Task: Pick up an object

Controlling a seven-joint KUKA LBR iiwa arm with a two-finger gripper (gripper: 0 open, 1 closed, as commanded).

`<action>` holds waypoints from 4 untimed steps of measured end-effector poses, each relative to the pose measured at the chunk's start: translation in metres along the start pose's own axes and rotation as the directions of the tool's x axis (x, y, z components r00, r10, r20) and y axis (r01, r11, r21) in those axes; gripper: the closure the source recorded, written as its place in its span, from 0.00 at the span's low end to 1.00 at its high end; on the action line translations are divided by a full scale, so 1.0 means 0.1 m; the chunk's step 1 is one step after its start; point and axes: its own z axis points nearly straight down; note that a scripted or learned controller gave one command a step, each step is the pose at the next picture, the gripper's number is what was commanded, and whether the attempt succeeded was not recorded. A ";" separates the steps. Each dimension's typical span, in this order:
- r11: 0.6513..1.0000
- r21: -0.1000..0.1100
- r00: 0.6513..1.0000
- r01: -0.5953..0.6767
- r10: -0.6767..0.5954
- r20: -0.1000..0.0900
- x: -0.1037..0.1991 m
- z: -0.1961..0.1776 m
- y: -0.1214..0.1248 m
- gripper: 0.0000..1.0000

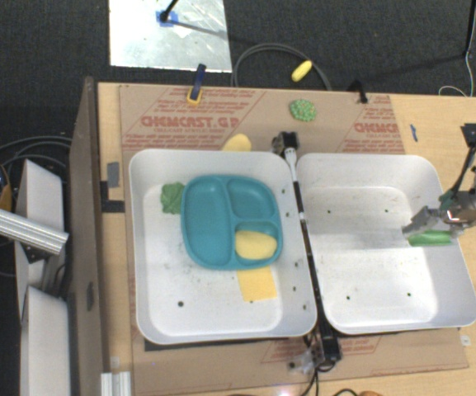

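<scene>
My gripper (429, 223) reaches in from the right and hangs low over the right side of the right bin (361, 180). A small green stick-like object (430, 238) lies right under its tip, touching or nearly touching it; I cannot tell whether it is gripped. In the left bin (151, 304) a teal divided plate (213, 221) carries a yellow lump (256, 244) in its lower right compartment. A flat yellow square (258, 285) lies just in front of the plate. A green leafy piece (172, 196) sits at the plate's left edge.
Behind the bins on the cardboard lie a yellow piece (238, 143), a round green piece (303, 110) and a small yellow item (302, 71). A black divider bar (299, 213) runs between the bins. Cables and metal rails lie off the bench to the left.
</scene>
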 end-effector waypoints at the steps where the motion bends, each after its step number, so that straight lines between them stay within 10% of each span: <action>1: 1.000 -0.009 1.000 0.005 -0.005 0.003 -0.02 -0.26 0.77 0.00; 2: 1.000 0.014 1.000 0.000 0.001 -0.007 0.41 1.11 0.26 0.00; 3: 1.000 -0.002 1.000 0.000 0.000 0.000 0.37 0.93 0.31 1.00; 4: 1.000 -0.007 1.000 0.012 -0.012 -0.003 1.58 0.08 0.39 1.00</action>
